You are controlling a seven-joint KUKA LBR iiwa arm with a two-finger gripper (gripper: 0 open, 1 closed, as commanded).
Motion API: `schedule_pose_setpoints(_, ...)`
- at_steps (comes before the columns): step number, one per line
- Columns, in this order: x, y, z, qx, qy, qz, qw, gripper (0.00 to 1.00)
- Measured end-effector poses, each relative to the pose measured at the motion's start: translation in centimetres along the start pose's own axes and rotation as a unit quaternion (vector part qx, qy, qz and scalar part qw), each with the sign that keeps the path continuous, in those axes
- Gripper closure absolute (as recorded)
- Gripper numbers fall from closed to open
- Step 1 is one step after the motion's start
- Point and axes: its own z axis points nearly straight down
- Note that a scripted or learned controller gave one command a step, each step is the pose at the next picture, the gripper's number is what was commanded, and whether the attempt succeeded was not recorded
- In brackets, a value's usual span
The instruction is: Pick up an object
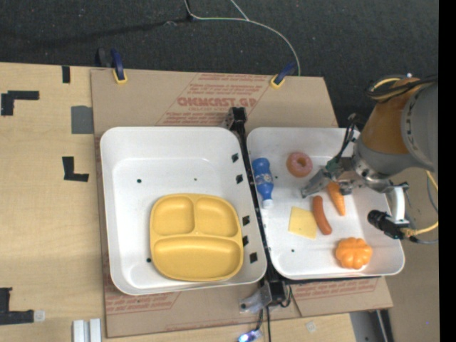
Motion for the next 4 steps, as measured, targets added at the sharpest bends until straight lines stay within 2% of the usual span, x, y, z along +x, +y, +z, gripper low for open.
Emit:
schedule_pose_setpoints(1, 0.0, 0.1, -1.0, 0.001, 0.001, -0.001, 1.0, 1.0)
schedule_pose_setpoints(2, -0.5, -0.4, -5.2, 0.002, 0.003, 0.0, 1.0, 1.0)
schedule_pose_setpoints(4, 0.3, 0.2, -16.8, 0.0, 0.002, -0.001, 1.0, 1.0)
